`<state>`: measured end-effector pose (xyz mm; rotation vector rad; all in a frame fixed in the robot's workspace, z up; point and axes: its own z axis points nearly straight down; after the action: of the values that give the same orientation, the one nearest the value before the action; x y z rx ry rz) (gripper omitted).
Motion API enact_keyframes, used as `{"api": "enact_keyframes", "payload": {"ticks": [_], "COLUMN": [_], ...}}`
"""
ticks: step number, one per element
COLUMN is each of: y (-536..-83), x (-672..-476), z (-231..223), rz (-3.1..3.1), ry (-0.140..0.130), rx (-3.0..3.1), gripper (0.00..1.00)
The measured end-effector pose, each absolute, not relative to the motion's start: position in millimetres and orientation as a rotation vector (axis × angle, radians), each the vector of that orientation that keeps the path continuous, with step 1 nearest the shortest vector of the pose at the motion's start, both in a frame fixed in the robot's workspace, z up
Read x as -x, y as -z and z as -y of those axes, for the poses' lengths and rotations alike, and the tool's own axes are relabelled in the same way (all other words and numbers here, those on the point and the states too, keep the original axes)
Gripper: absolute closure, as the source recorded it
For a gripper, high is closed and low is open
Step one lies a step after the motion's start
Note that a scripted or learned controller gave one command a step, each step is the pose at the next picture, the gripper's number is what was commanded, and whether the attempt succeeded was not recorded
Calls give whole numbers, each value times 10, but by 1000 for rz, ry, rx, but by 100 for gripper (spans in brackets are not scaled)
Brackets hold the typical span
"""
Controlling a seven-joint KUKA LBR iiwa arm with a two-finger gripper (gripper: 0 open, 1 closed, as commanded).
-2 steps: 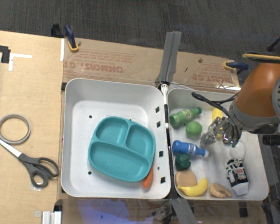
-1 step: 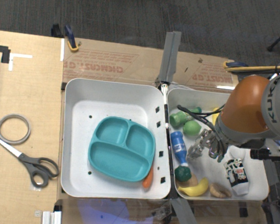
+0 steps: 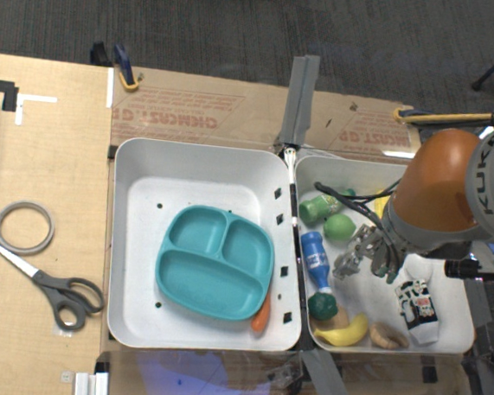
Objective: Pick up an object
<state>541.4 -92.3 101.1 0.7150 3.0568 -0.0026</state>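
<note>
Orange-banded arm (image 3: 440,180) over right bin (image 3: 450,342), gripper (image 3: 365,257) (2 fingers spread) grasping nothing, beside blue bottle (image 3: 314,255).

Tool (image 3: 365,257) over right bin (image 3: 450,342) — toys

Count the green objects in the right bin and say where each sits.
3. Two lie at the far left of the right bin: a green piece and a rounder light green one beside it. A dark green one sits near the banana. The arm may hide others.

Yellow object (image 3: 384,203) behind arm (image 3: 443,189).
</note>
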Motion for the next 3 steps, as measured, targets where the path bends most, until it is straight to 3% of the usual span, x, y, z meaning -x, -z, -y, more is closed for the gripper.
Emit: {"api": "enact_keyframes", "payload": {"ticks": [1,2,3], "y": [-1874,-2239,-2340], "x": [-5936,-6280,-6160], "z": [932,931,747], "rz": [-3115,-3109,-3104], "ry": [1,0,0], "rx": [-378,-416,-462], "gripper": [100,100,100]}}
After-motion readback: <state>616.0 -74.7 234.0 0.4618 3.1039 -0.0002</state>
